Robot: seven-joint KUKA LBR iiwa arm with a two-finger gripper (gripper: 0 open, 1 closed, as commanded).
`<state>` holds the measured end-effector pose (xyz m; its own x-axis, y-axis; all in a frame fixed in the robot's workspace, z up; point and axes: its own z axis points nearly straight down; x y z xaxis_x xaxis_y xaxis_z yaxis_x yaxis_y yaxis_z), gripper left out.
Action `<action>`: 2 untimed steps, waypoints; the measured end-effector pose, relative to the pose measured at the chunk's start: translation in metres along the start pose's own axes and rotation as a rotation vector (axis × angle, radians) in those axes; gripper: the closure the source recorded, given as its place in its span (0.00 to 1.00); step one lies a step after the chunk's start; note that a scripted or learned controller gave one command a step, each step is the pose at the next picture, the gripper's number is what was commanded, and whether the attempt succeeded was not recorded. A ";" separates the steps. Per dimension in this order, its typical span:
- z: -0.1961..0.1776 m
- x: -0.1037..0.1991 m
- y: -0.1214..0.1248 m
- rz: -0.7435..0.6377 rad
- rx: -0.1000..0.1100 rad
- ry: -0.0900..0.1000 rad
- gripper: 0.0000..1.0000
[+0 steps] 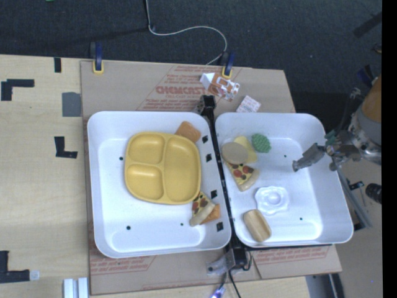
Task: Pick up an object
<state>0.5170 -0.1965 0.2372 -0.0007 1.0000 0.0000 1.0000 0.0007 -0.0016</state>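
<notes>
Gripper point(302, 162) hangs over the right bin point(313, 126) at its three o'clock side; whether it is open cannot be told, and nothing shows in its grasp. Fried egg point(272, 199), white and glossy with a raised centre, lies at six o'clock, beside a bun point(257, 225).

Fried egg point(272, 199), bread roll point(257, 224), pizza slice point(243, 175), flat in right bin point(310, 228).

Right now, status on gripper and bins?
Gripper over right bin, holding nothing visible. Fried egg nearest, untouched. Yellow tray in left bin.
</notes>
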 end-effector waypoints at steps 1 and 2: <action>0.089 0.037 0.058 -0.004 0.006 0.004 0.00; 0.155 0.095 0.083 -0.004 0.000 0.001 0.00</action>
<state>0.5994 -0.1019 0.0818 -0.0052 1.0000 0.0010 1.0000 0.0052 -0.0014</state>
